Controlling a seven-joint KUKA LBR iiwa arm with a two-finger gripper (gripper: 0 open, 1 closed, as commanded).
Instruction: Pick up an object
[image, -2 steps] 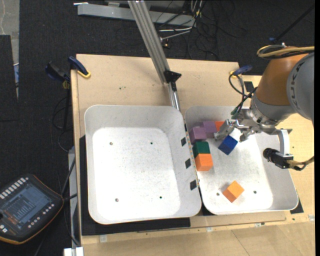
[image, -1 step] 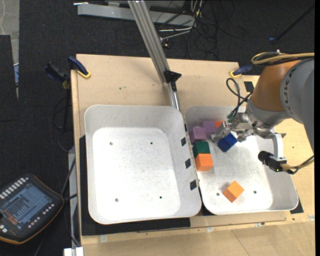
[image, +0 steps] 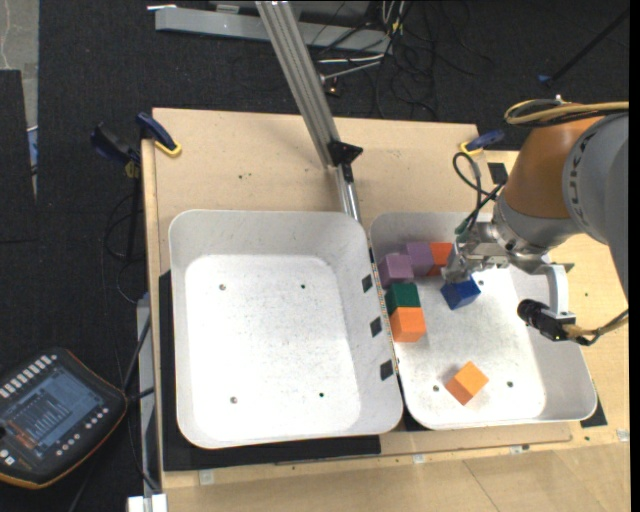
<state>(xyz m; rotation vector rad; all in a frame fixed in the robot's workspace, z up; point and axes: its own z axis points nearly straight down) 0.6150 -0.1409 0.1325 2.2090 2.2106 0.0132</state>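
Observation:
My gripper hangs over the back of the right bin, reaching in from the right below the orange wrist band. A blue block lies turned at an angle directly under its tip, with its upper edge covered by the gripper. Whether the block is gripped or just lies on the bin floor under the gripper is unclear. Just left of the gripper lie two purple blocks and a small orange-red block.
A green block and an orange block lie against the right bin's left wall. Another orange block lies near its front. The left bin is beside it. A slanted metal pole crosses the back.

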